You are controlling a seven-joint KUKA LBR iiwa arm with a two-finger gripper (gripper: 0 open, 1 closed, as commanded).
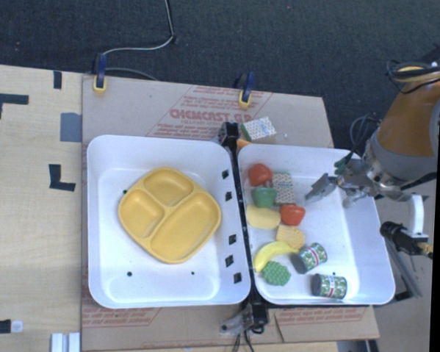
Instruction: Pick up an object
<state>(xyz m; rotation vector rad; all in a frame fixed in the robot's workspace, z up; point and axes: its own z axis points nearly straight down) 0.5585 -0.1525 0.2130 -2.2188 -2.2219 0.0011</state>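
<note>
Nothing lifted yet: gripper (324,187) spread wide and empty above right bin (364,238), near red tomato (293,214); whole pick remaining.

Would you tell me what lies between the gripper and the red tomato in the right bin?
In the camera view, bare white bin floor separates the gripper from the tomato; nothing lies on that stretch.

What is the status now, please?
Pincer open, holding nothing, over the right bin. Toys lie along that bin's left side; the red one is nearest. Nothing between them.
</note>
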